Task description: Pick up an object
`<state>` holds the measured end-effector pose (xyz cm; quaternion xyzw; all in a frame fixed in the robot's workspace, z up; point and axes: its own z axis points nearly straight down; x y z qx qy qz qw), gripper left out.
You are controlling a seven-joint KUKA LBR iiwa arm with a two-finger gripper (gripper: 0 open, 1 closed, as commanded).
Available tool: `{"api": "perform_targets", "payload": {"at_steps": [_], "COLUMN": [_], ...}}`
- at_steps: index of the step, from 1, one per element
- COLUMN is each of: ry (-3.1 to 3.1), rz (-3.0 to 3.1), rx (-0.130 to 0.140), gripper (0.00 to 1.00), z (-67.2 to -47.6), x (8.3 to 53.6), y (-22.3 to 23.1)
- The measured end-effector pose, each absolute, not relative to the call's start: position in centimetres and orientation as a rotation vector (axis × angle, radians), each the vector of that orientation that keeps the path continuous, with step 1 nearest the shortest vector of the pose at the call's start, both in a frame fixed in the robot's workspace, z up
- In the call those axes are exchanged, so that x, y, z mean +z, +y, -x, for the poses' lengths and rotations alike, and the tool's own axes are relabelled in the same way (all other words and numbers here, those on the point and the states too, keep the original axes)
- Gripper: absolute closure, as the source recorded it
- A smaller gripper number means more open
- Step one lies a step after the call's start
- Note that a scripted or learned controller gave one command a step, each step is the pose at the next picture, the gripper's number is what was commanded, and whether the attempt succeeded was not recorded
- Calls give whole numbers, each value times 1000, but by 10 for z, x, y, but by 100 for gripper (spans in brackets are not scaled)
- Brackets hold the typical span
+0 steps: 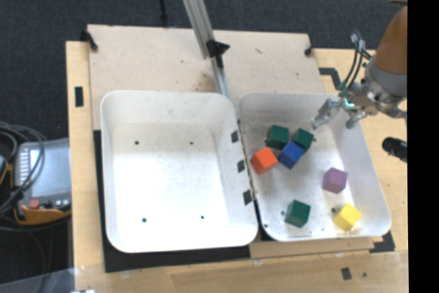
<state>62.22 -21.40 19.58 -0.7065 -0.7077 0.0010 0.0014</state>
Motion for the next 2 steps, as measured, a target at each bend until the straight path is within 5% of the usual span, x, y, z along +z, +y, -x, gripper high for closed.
{"api": "perform_targets", "payload": {"at_steps": [1,2], "ry": [-2228,-2229], "rz": [2217,2213], "rx": [3,4], "gripper": [0,0], "z": [-623,-620], "x": [199,150], "y": [-214,-206]}}
